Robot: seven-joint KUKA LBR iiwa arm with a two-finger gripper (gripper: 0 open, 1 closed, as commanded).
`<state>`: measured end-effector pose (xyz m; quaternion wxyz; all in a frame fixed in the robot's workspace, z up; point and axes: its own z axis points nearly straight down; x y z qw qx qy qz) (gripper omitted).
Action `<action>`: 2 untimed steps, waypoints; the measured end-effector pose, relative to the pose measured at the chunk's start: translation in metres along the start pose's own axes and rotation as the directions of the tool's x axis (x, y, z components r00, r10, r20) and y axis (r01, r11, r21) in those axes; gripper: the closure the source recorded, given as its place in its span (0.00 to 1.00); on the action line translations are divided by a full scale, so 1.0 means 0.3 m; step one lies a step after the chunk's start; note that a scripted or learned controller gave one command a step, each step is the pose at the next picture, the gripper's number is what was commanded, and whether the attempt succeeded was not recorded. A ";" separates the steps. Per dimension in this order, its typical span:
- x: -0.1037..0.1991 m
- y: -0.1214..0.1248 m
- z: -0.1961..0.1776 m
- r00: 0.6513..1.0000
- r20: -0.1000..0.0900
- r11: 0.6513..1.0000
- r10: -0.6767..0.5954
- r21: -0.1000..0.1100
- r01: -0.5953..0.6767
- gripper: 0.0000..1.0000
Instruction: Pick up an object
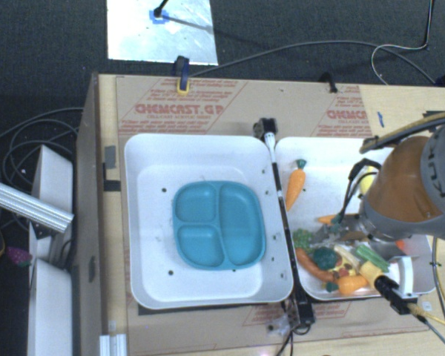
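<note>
Target candidates sit in the right white plastic bin (319, 170): a heap of small toy food at its near end, under the arm. Visible in the heap: a dark teal rounded piece (324, 258), a green leafy piece (302, 238), an orange carrot-shaped piece (311, 264) along the near-left edge, a small orange lump (349, 282), a yellow block (371, 271) and a green stick (371, 255). 1 separate orange toy carrot with a green top (295, 184) lies alone at the far-left of that bin, close to the divider, well apart from the heap.

The gripper (334, 232) is down at the heap's far edge, just beside the leafy piece. Cannot tell whether it is spread, pressed together or pinching anything; the grey-and-orange wrist (400, 191) hides most of it.

Risks, as judgement:
- heap is tightly packed, pieces touching, so a close could catch 2 items or wedge between them
- rounded smooth toys may squirt out sideways
- pick near the bin wall could clip the rim

The left white plastic bin (152, 191) holds 1 item: a light blue 3-compartment plastic plate (219, 224), roughly centred, compartments bare.
</note>
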<state>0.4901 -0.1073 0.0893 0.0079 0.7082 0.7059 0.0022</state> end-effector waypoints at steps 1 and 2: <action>-0.029 0.209 0.018 1.000 -0.007 1.000 -0.006 0.011 0.006 0.00; -0.029 0.210 -0.017 1.000 -0.008 1.000 -0.008 0.011 0.008 1.00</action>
